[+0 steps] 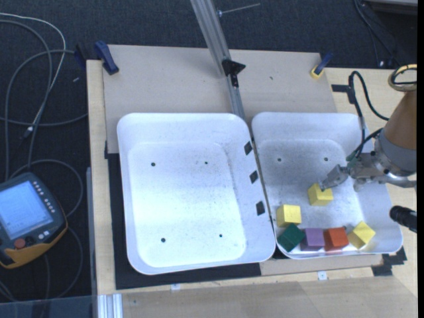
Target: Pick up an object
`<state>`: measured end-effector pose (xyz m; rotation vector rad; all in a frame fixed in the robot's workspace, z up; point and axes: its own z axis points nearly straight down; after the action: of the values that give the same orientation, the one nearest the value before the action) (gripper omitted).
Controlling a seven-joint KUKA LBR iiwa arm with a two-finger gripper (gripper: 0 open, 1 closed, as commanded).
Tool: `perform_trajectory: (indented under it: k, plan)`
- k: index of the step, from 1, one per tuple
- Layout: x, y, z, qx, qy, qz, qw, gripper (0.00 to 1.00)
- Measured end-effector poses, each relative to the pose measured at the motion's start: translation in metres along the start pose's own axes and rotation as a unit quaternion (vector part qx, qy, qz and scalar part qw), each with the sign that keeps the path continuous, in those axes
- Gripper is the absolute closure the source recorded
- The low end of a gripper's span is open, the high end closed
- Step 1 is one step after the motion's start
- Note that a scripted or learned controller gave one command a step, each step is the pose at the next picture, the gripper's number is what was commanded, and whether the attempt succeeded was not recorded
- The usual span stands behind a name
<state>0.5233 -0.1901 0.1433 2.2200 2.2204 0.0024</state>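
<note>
In the right bin a small yellow block lies just below and left of my gripper, which reaches in from the right. The tip is at the block's upper edge, and I cannot tell whether it touches or holds the block. A second yellow block sits lower left. Along the bin's front wall stand a green block, a purple block, an orange-red block and a third yellow block.
The left bin lies beside the right one, with black clips along the shared wall. A metal pole slants over the bench at the back. A teach pendant lies on the floor at the left.
</note>
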Motion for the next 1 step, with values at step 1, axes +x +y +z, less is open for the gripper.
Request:
perform_trajectory:
  k: [1]
  plan:
    - [0.0731, -0.0211, 0.0455, 0.002, 0.002, -0.002, 1.0000, 0.00]
